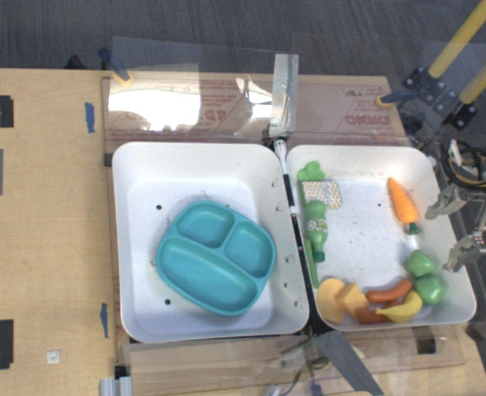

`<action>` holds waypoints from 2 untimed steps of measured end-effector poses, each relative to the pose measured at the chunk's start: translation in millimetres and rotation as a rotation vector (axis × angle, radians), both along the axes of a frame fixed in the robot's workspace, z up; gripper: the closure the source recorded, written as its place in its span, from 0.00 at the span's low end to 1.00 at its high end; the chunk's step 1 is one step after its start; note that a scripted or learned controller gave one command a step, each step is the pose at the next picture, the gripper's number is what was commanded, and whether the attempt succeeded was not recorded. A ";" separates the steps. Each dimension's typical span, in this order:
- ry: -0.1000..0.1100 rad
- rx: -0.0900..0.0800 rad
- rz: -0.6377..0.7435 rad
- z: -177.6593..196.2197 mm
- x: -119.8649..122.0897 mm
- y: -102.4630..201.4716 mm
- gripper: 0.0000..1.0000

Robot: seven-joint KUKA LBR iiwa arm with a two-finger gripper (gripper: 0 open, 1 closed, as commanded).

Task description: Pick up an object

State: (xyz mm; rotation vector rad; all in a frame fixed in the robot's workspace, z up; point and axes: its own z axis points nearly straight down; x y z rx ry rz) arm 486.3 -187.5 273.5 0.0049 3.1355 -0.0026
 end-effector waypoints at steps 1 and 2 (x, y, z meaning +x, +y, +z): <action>0.016 0.006 -0.010 -129.1 86.5 -22.4 0.00; -0.007 -0.003 0.002 -183.8 124.6 -22.2 0.00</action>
